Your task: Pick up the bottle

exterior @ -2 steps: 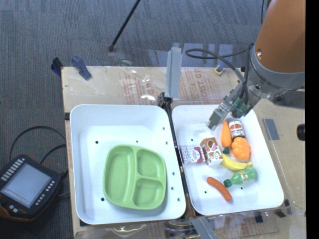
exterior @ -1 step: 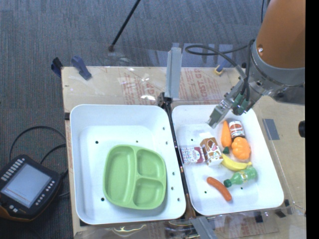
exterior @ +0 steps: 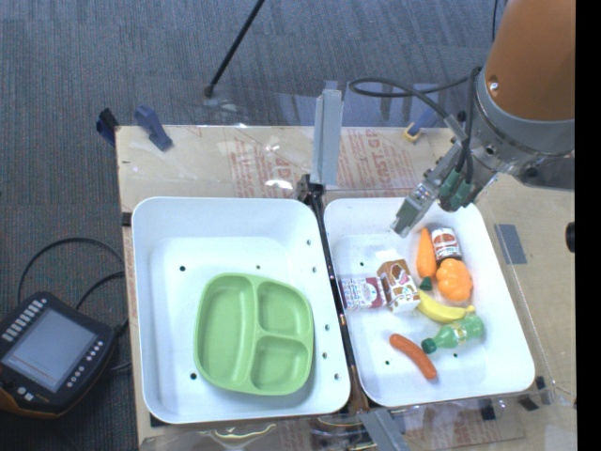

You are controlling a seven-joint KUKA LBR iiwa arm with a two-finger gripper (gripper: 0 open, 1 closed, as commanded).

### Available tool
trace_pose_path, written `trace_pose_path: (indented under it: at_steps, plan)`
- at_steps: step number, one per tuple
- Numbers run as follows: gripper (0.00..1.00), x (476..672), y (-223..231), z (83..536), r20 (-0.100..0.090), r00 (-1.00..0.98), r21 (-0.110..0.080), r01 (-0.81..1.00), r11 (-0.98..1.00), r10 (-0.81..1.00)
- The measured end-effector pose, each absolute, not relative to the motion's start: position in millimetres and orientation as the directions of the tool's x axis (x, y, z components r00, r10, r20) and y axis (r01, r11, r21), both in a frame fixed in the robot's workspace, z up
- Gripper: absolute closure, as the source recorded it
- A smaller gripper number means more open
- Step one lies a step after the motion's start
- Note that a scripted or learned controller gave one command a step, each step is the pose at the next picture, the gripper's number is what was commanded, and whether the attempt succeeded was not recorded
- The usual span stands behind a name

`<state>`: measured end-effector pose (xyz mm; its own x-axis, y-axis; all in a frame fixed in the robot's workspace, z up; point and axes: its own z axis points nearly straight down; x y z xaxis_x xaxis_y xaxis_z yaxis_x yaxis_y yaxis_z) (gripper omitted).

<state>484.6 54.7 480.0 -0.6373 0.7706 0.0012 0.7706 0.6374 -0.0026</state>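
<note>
Step in hand: approach, judged; bottle not yet touched, lying in the right bin.
Bottle position: on its side near the bin's front right, green, cap end toward the sausage, body just below the banana.
End effector position: end effector raised over the back of the right bin, above and left of the can and the carrot; well apart from the bottle.
End effector opening: fingers seen as one slanted bar with green fittings behind; gap between them not readable, so open or closed cannot be told.
End effector load: nothing seen between the fingers; no contact with any item apparent.
Next move, judged: travel toward the front of the bin, past the orange and banana, then descent over the bottle's body with the fingers set across its narrow width.
Crowding: banana touching or nearly touching the bottle on its upper side; sausage just beside the cap; milk carton and juice box further left, apart from it.
Risk, judged: round bottle likely to roll under an off-centre pinch; banana liable to be caught with it.
Left bin: left bin with a green divided plate; no part in the task.
</note>
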Motion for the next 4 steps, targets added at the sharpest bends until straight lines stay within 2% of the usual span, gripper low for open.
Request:
trace_pose_path:
  at_steps: [1, 2, 3, 4]
  plan:
    - [1.00, 486.1, 57, 489, 0.001, -0.642, -0.003, 0.767, 0.642, 0.767]
    - [1.00, 508.9, 70, 436, 0.001, -0.413, -0.004, 0.911, 0.413, 0.911]
    - [1.00, 476.5, 95, 437, 0.001, -0.713, -0.002, 0.701, 0.713, 0.701]
    - [1.00, 478.0, 95, 445, 0.003, -0.712, -0.004, 0.702, 0.712, 0.702]
